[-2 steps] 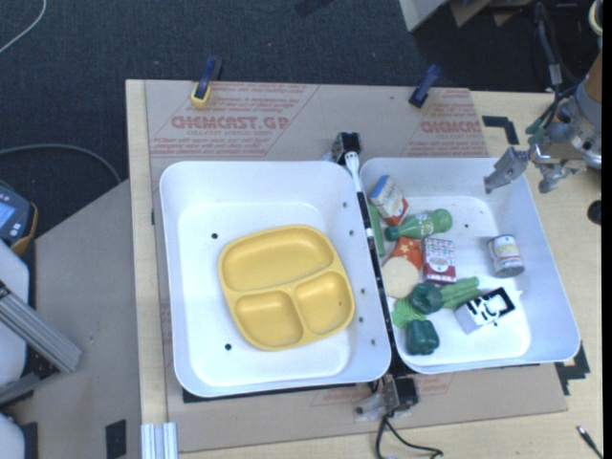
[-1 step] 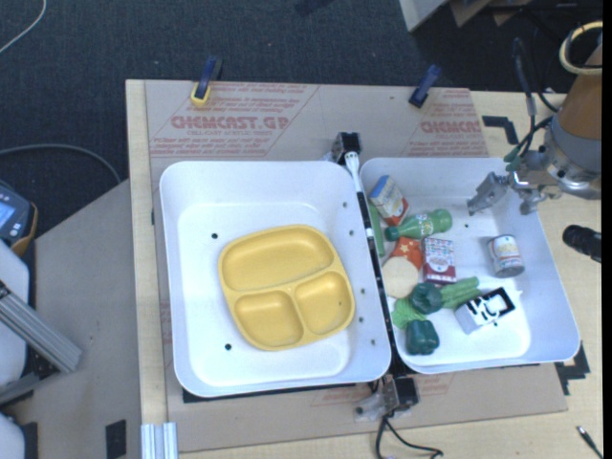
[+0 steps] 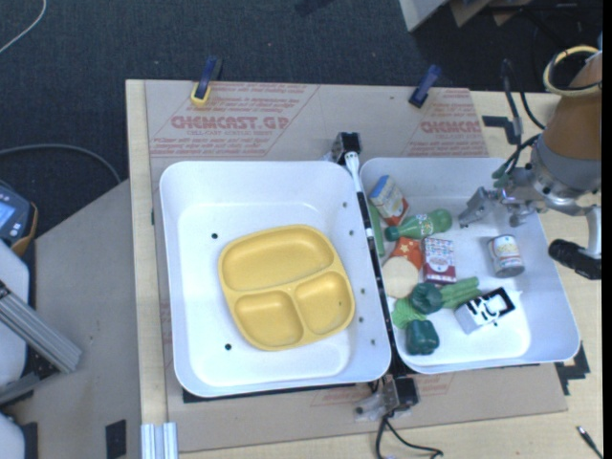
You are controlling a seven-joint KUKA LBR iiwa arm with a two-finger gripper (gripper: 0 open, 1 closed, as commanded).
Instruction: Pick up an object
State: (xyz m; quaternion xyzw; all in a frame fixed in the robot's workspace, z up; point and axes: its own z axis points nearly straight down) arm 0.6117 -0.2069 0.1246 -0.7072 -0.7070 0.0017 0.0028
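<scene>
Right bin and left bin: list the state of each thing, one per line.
yellow divided tray: flat in left bin, compartments bare
small can: on its side, apart from the pile
green bottle: lying down
red packet: flat
gripper: above right bin, holding nothing visible

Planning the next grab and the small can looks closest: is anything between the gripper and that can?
Nothing visible. The gripper hovers over the right bin's far side, and the can lies just below it in view, on bare bin floor. The red packet sits apart, to the can's left.
</scene>
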